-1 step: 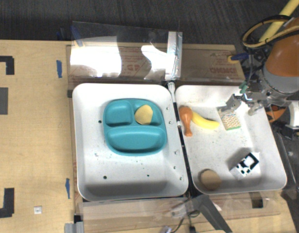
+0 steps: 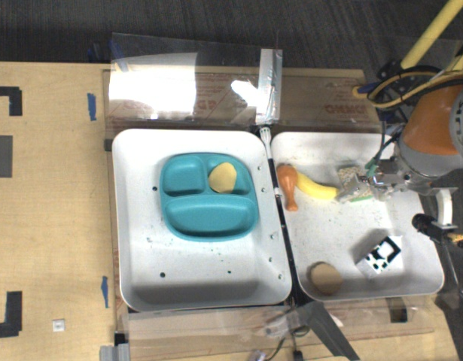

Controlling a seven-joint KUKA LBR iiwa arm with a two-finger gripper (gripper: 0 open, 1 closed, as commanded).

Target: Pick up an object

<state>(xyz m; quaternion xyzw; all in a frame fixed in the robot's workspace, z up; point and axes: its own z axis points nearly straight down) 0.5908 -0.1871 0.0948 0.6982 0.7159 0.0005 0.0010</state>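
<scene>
Banana in right bin, claw beside it, grip state unclear; cardboard bench, dark floor.

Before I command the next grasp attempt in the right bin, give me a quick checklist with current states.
1. Gripper over right bin: ok.
2. Banana beside the gripper, within close reach: ok.
3. Object held between fingers: cannot tell.
4. Orange item touching the banana, may shift with it: not ok.
5. Brown round object and black-and-white block apart from the gripper: ok.
6. Teal tray in left bin, out of the path: ok.
</scene>
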